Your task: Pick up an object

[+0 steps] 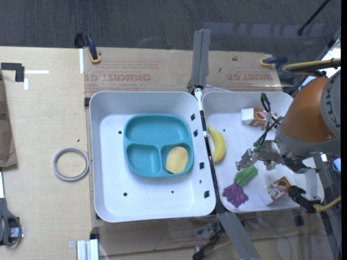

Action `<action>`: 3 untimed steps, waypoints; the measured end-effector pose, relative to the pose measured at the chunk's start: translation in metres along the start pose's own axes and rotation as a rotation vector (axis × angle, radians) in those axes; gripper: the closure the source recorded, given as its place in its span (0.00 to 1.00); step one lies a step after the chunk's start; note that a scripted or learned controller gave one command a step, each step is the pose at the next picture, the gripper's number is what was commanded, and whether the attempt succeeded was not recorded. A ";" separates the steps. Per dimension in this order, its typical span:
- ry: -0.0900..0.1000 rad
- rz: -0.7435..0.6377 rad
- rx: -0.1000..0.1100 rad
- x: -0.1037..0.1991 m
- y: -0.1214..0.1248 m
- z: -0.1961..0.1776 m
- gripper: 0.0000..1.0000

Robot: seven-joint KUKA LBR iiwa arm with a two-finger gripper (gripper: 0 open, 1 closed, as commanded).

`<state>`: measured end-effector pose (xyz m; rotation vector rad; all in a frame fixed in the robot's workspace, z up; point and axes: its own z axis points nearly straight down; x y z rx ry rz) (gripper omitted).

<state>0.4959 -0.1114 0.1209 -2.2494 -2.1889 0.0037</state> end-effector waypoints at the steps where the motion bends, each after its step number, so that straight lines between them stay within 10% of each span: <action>1: 0.000 0.022 0.000 0.011 -0.007 0.030 0.00; 2: 0.000 0.026 0.002 0.010 -0.007 0.022 1.00; 3: -0.002 0.106 -0.002 0.006 0.011 -0.085 1.00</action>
